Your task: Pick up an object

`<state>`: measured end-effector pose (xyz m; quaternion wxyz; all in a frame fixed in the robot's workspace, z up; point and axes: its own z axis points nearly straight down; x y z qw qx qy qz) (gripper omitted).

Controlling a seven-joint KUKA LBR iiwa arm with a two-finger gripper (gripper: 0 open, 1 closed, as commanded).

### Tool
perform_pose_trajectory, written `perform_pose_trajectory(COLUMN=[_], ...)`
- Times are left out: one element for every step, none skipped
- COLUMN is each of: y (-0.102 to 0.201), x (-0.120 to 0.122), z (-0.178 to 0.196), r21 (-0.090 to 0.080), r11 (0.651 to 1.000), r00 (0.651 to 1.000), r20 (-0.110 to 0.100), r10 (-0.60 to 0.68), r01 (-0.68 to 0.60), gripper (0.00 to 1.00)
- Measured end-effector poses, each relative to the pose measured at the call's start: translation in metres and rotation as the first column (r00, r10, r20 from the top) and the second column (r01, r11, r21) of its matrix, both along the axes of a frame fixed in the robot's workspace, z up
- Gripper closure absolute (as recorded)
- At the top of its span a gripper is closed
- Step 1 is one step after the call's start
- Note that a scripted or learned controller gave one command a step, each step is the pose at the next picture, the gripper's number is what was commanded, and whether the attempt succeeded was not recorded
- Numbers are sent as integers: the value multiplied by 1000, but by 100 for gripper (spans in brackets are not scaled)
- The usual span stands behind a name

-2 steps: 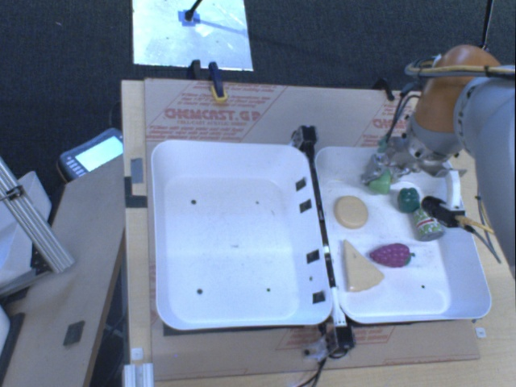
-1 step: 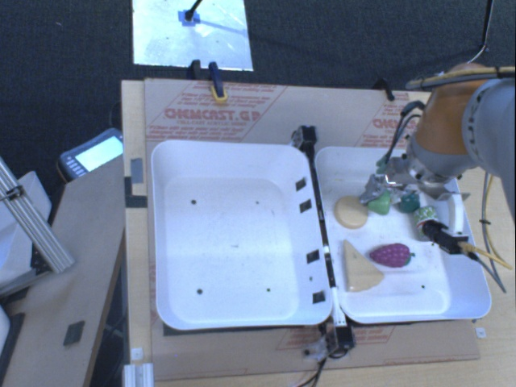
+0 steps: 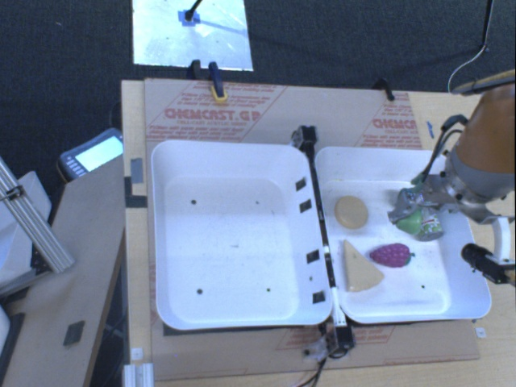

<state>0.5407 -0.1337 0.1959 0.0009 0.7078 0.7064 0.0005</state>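
Now I've got my gripper (image 3: 409,208) low over a green thing (image 3: 422,224) (grip unclear), grape bunch (image 3: 391,255) just below-left.

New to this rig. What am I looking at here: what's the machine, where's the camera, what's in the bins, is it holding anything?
One camera sits fixed above the bench, looking down at a slant. The machine is a robot arm, grey with an orange band, reaching in from the picture's right. Its gripper is down in the right bin, right at a green object; from this angle I cannot tell whether it actually holds it.

Two shallow white bins sit side by side on a board. The right bin also holds a round tan disc, a pale yellow wedge like a cheese slice and a purple grape-like bunch. The left bin shows just its white floor.
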Motion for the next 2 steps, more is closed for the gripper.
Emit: perform_pose_trajectory(y=[46,133], x=[-3,-10], z=[-22,80], r21=[3,5], r11=[1000,1000], r00=[1000,1000], r20=[-3,10], r10=[9,16], r01=[-9,-17], gripper=[100,100])
